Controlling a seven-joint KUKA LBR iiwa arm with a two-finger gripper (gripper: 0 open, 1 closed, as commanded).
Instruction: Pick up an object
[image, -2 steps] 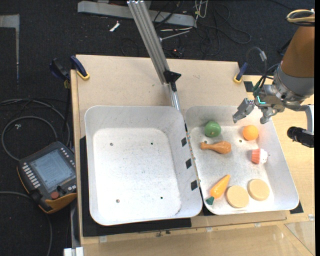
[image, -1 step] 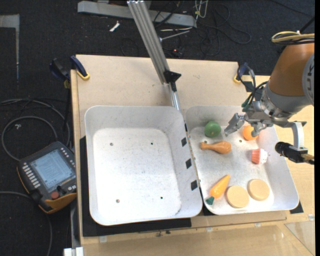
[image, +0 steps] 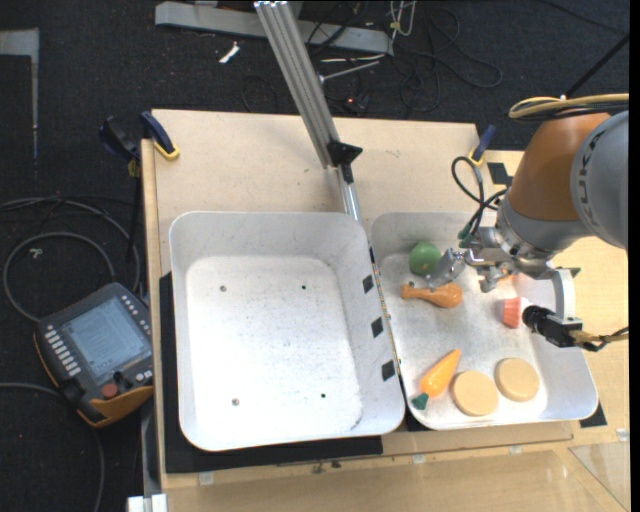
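Arm's in from the right, grey with that orange band, and the gripper (image: 478, 262) hangs over the far part of the right bin (image: 575, 395). From here I cannot tell how the tool is set; the wrist hardware crowds it.

Down in that bin: a green ball (image: 424, 257) sits at about nine o'clock from the gripper, just beside it. Below the ball lies an orange-brown drumstick-shaped toy (image: 434, 293), roughly seven o'clock from the gripper and close to it. A small red-pink piece (image: 511, 312) peeks out at five o'clock, partly under the arm's black fitting.

Toward the near edge, a carrot (image: 438, 374) lies tilted, green tip pointing to seven o'clock. At its three o'clock, two tan round discs (image: 476, 392) (image: 518, 379) sit side by side, touching or nearly so.

The left bin (image: 200, 240) lies alongside, its rim meeting the right bin's. A teach pendant (image: 95, 348) rests on the floor well off to nine o'clock.
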